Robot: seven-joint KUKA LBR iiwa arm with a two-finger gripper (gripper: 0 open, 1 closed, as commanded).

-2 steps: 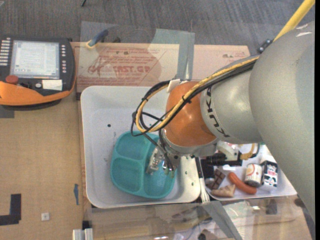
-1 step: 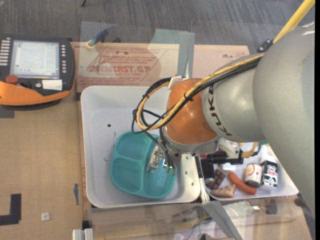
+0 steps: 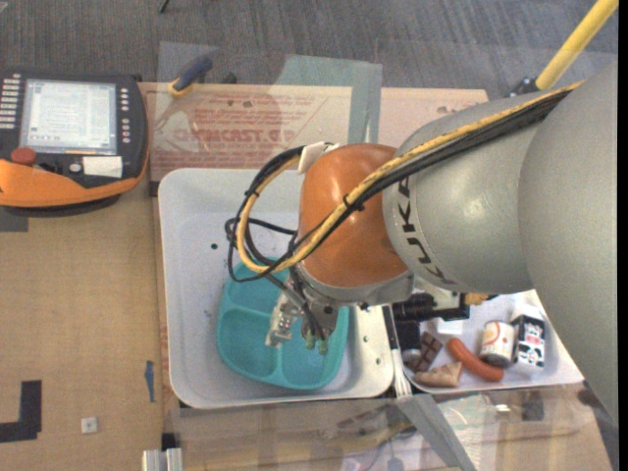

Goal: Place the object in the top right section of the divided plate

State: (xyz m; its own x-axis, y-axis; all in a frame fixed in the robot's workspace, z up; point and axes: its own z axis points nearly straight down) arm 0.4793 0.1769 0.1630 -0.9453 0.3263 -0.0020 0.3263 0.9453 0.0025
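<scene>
Where the arm [image 3: 471,204] reaches, pincer [image 3: 294,330] over teal divided plate [image 3: 250,346].

Arm casing [image 3: 461,214]: black letters "KUK" legible, remainder hidden. Cardboard sheet [image 3: 250,126] behind bins: faint reddish print, unreadable. Teach pendant [image 3: 69,140] screen: text too small to read.

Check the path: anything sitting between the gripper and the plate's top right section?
Nothing visible does. The gripper hangs directly over the teal divided plate in the left bin. The arm's orange band hides the plate's upper right part, so that section itself can't be checked.
</scene>
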